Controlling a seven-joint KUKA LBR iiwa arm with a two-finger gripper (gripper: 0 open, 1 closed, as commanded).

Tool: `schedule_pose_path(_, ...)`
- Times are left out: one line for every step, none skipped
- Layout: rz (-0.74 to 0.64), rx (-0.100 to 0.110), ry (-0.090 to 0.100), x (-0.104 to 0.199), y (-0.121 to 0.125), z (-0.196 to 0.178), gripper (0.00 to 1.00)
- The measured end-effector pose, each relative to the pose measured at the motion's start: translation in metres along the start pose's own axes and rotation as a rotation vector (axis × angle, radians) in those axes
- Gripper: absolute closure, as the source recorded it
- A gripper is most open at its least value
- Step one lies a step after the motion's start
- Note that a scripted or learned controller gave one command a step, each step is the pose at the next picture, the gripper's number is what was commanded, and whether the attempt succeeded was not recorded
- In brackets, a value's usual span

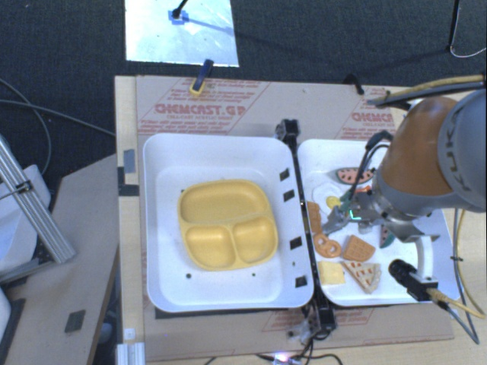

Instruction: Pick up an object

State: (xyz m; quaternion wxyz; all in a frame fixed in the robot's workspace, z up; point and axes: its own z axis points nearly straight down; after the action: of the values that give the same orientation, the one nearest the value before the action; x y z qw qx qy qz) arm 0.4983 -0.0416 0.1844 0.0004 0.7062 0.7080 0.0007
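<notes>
My gripper (335, 221) hangs low over the left part of the right bin (437, 226), among several toy food pieces. Just below it lies a brown pretzel (327, 244), and an orange cracker (358, 247) sits to the pretzel's right. A fried egg (332, 201) lies just above the gripper, with a watermelon slice (354, 176) further back. Near the bin's front are a pizza slice (364, 274) and a yellow cheese square (330, 272). An orange strip (314, 217) lies along the bin's left wall. Nothing is seen in the gripper's grasp.
The left bin (163, 204) holds a yellow divided plate (227, 223). The arm's orange band (415, 154) and wrist cover the right bin's middle and right side. A black divider (300, 219) runs between the bins.
</notes>
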Motion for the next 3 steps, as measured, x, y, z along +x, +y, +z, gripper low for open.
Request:
schedule_pose_path(-0.007, -0.006, 0.002, 0.040, -0.010, -0.062, 0.00)
schedule_pose_path(0.005, 0.001, -0.002, -0.015, 0.053, 0.004, 0.00)
schedule_pose_path(0.008, 0.004, -0.004, -0.099, 0.068, 0.098, 0.00)
